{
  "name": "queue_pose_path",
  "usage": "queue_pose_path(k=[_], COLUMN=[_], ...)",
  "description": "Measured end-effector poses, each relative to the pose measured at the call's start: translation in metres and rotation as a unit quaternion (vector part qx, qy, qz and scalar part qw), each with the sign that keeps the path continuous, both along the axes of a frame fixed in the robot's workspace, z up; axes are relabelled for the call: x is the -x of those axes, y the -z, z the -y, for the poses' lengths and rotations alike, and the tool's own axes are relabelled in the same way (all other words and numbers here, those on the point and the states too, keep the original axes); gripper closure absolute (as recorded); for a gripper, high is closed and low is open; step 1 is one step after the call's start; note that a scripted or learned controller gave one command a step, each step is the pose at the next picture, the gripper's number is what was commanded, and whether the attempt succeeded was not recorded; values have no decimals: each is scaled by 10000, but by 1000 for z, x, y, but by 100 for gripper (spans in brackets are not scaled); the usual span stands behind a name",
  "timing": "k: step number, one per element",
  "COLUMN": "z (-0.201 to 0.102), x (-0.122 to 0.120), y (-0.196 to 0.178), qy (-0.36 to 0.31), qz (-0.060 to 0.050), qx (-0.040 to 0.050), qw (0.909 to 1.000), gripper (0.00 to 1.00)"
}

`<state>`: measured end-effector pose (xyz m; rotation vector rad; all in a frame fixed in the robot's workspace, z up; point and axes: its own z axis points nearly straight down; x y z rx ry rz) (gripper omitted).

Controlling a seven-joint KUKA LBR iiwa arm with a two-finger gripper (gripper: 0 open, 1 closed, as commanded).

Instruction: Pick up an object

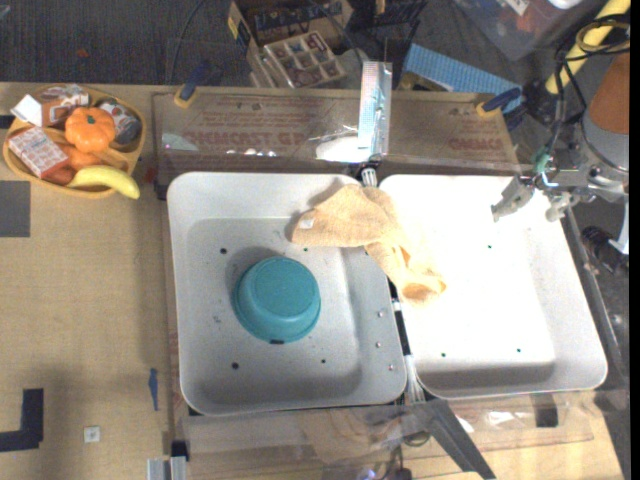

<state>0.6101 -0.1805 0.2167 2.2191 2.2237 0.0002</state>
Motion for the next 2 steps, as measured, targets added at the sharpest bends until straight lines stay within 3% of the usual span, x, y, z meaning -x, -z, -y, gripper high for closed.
queue_pose_path(k=[1, 2], z=[32, 35], x=[-1, 42], y=[45, 121], qy=[-338, -219], qz=[-2, 33], qx=[3, -40], qw=[9994, 9997], gripper=[0, 0])
